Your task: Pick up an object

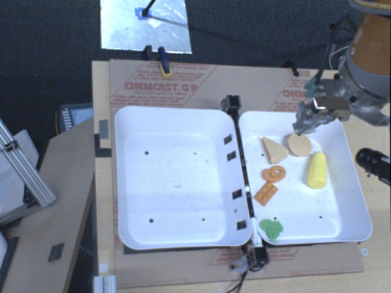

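- Dark carpet is showing behind a cardboard-topped bench [183,84], and a shiny metal sheet [145,18] is lying at the upper left of the frame, well apart from the work.
- Two shallow white bins are sitting side by side on the bench; the left bin [131,127] is offering bare floor, while the right bin [351,163] is carrying every loose item, so a pick has to happen on the right half of the frame.
- Lying in the right bin are a pale wedge [274,149], a tan round disc [300,145], a yellow bottle-shaped piece [317,170], an orange ring [275,174], an orange waffle-like bar [266,194] and a green leafy piece [271,228] near the lower edge.
- The arm is reaching in from the upper right, and its gripper [303,126] is hanging just above the upper edge of the disc, likely because the disc is the nearest target.
- Whether the claw is released or clenched I cannot tell; nothing is visibly sitting in it.
- The wedge is lying just beside the disc, so a descent there is risking a nudge rather than a clean lift.
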Tool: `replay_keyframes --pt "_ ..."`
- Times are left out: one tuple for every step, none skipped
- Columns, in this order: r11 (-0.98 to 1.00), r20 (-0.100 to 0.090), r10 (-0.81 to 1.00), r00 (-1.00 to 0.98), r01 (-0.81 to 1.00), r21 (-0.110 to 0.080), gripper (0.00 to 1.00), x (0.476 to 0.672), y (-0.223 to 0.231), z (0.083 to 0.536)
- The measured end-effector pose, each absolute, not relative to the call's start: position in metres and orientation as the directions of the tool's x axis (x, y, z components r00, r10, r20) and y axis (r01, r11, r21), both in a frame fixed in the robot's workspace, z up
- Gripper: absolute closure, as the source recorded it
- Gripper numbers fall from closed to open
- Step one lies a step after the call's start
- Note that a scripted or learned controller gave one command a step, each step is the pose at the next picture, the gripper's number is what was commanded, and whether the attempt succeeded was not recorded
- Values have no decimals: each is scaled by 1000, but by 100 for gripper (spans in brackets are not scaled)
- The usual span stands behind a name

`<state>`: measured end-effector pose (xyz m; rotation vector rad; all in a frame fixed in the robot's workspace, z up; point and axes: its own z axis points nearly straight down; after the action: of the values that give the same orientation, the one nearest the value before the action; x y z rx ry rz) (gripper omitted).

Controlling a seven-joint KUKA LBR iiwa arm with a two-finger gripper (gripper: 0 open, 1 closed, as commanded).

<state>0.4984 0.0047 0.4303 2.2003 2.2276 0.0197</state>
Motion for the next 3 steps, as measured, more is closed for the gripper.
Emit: replay_keyframes --pt "12 2 1000 -12 1000 -4 100 499 82 356" --pt "10 4 1000 -10 1000 10 100 496 128 437" --pt "8 3 1000 -8 1000 5 100 486 158 463"
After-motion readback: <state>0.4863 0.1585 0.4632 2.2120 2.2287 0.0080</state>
